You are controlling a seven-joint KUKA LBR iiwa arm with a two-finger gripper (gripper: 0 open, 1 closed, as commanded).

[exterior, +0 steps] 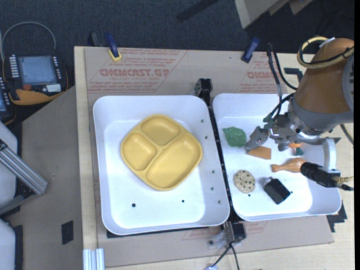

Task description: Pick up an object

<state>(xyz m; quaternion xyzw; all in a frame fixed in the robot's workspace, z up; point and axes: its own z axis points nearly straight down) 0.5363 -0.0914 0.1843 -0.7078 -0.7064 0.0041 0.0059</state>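
Just beside the gripper (264, 138): orange wedge (260, 152), likely light, stiff, slightly slick. Best pinched across the flat faces near the thick end. Cannot tell gripper's spread; nothing visibly held.

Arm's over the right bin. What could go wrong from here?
1. The gripper hangs at the orange wedge, with the green lump close beside it; a grab might clip both or shove one away.
2. The wedge looks low and sloped, so it might slip out.
3. The tan piece lies just beside the wedge and could get knocked.
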